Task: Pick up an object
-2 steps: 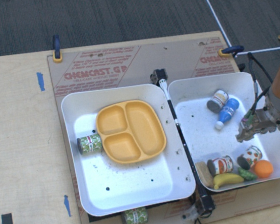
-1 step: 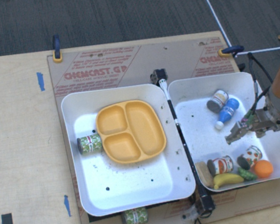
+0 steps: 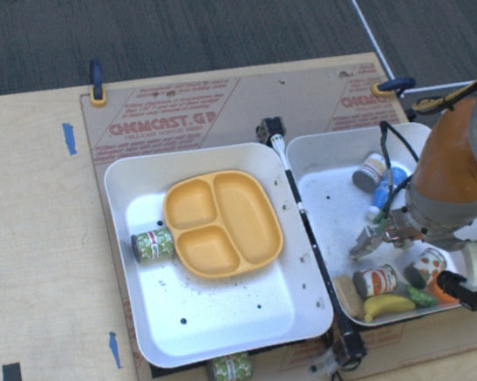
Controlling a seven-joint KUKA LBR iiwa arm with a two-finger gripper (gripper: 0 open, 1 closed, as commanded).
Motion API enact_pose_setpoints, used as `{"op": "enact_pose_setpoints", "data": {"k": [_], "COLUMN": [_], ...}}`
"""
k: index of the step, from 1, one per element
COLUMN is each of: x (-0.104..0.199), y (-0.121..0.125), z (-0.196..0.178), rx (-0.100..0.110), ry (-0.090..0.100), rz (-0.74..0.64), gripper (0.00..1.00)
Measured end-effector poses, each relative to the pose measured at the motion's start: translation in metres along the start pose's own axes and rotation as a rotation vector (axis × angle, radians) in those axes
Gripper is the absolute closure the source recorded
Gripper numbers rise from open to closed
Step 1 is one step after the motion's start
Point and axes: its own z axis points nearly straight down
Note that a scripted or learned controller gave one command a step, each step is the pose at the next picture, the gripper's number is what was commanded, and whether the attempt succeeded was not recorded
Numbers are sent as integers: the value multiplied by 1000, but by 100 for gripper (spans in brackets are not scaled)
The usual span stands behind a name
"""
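Ok, gripper (image 3: 371, 241) is low in right white plastic bin (image 3: 330, 183), jaws spread, gripping nothing. Nearest target is red-label tin can (image 3: 376, 280) at 6 o'clock, touching yellow plastic banana (image 3: 387, 304); centre over can w/ jaws across its width before closing.

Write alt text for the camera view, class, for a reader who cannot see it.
A grey and orange robot arm lowers its tool into the right bin, above a can and banana. The left bin holds a yellow divided plate with a green can beside it.
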Motion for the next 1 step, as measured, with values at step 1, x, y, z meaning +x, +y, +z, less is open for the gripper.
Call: {"op": "enact_pose_setpoints", "data": {"k": [1], "x": [30], "y": [13], "z": [0], "rx": [-2], "ry": [-2], "rz": [1], "gripper": [0]}}
